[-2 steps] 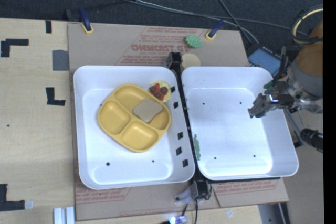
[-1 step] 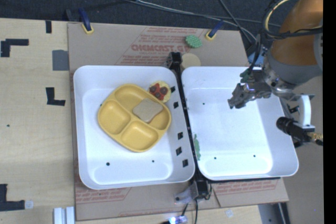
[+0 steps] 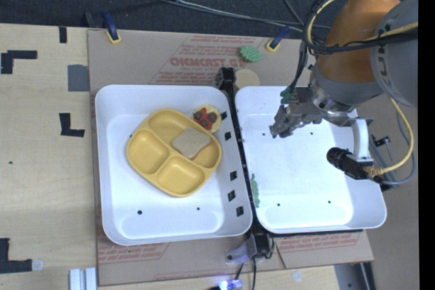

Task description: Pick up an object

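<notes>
A yellow divided plate (image 3: 155, 158) lies in the left bin (image 3: 115, 210). A tan slice of bread (image 3: 190, 142) rests in one of its compartments. A small red and yellow toy (image 3: 206, 117) sits at the plate's upper right edge. My gripper (image 3: 283, 125) hangs over the upper left part of the right bin (image 3: 319, 217), well to the right of the plate and apart from it. I see nothing held at its tip.
A small green piece (image 3: 254, 188) lies along the left wall of the right bin. A green round object (image 3: 249, 53) sits on the cardboard behind the bins. Blue clamps (image 3: 110, 29) hold the cardboard. Cables trail across the dark floor at the top.
</notes>
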